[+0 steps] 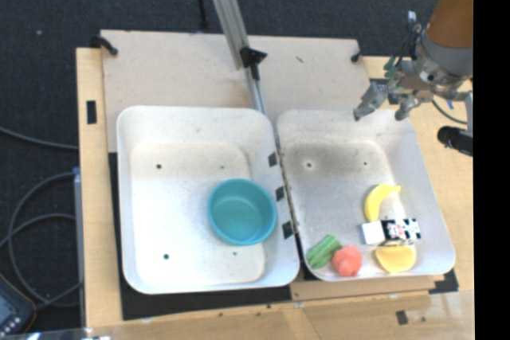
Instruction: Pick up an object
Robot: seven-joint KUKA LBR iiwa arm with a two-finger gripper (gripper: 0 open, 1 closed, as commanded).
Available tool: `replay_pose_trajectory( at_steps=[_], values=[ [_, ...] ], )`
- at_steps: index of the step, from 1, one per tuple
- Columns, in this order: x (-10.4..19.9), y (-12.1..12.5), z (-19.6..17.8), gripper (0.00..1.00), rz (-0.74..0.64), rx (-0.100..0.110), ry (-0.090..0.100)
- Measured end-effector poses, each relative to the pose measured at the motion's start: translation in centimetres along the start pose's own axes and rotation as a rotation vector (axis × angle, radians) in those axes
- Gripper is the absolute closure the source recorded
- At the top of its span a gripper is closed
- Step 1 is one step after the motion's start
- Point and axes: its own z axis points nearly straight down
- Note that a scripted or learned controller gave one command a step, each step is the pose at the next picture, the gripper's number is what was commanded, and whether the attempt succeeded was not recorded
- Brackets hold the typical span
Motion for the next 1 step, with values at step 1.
replay_pose_trajectory(
  at_steps=[1],
  values=[
    [-0.04,-0.01,0.0,0.0,0.0,0.001,-0.001]
  ],
)
